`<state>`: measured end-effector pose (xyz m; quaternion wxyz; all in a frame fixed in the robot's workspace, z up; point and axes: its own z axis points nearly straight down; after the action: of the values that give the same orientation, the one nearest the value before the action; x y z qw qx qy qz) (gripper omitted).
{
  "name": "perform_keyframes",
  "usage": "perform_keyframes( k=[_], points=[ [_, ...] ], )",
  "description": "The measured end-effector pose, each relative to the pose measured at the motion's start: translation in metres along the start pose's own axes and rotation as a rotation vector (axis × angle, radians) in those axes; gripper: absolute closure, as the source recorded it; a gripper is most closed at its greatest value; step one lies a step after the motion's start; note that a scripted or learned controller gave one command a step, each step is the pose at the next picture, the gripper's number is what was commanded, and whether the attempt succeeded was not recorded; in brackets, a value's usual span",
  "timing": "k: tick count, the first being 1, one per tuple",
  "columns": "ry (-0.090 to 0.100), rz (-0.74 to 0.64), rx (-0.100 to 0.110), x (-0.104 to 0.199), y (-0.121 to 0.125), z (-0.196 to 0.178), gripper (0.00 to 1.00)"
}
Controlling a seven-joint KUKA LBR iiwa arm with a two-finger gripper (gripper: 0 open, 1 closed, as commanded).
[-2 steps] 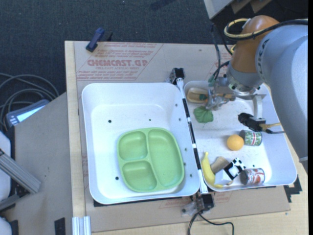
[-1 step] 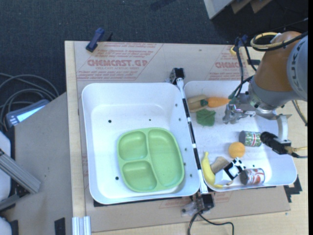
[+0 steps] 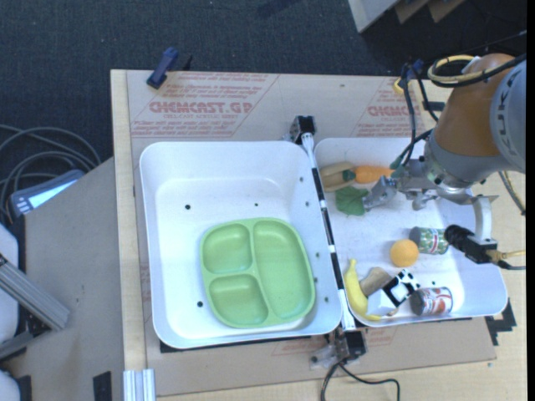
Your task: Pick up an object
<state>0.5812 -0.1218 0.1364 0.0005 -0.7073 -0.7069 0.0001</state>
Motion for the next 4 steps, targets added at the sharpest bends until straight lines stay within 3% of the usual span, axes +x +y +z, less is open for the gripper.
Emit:
perform_keyframes(
  k=[1,2,3,4],
  points=[
    [0.0,0.001,0.001,-0.011,-0.051,0.053,0.0],
    [0.001,0.001,0.001,-0.016,-0.089,0.052,0.0],
    [0.001,0.0,0.002,0.0,-0.103,0.052,0.0],
    [0.0,0.001,-0.001,0.0,-0.102,0.042,1.0]
  ],
)
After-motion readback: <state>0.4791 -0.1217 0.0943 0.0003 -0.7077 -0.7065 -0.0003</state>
